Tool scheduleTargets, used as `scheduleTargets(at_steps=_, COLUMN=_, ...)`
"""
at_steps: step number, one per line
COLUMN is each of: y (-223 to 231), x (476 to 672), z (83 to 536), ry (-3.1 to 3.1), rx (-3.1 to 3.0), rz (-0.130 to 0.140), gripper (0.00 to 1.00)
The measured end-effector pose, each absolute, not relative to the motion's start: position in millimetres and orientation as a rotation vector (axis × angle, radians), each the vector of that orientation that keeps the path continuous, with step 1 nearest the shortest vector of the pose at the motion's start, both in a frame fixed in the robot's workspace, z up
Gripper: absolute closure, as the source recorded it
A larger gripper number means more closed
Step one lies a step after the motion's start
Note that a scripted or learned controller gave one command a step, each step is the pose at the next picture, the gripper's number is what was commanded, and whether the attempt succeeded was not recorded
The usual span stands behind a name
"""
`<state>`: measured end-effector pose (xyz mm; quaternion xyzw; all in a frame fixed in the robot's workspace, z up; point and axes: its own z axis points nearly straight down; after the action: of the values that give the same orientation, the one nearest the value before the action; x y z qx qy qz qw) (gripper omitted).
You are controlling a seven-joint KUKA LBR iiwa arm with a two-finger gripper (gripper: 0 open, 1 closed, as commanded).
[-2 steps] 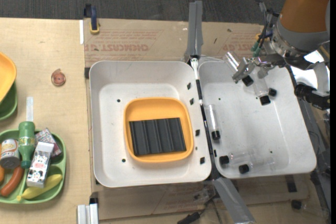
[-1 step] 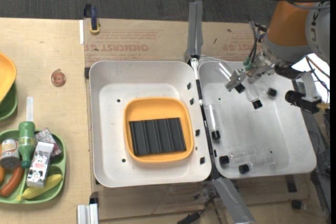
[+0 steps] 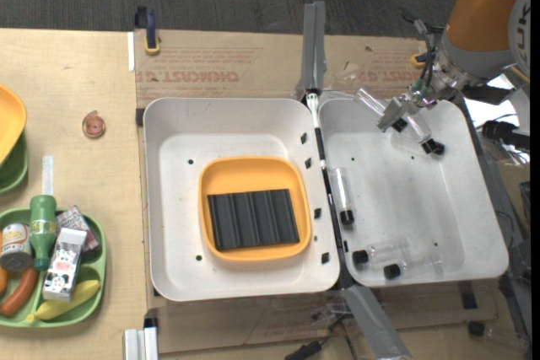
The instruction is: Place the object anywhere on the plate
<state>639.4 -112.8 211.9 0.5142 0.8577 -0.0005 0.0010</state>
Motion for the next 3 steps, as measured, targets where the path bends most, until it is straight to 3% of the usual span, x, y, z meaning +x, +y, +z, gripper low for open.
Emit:
scheduleTargets(at_steps=1, y=-89.0, x=622.5, z=209.7, ry=2.841, rx=1.342, rz=-0.001, gripper=1.0)
scheduleTargets(at_steps=2, y=-114.9, x=638.2, z=246.6, ry=2.956, rx=1.052, rz=0.0, gripper=1.0)
scheduleTargets(at_steps=3, y=-160.7, x=649.0, z=340.0, ry=3.043, rx=0.764, rz=-0.001, gripper=1.0)
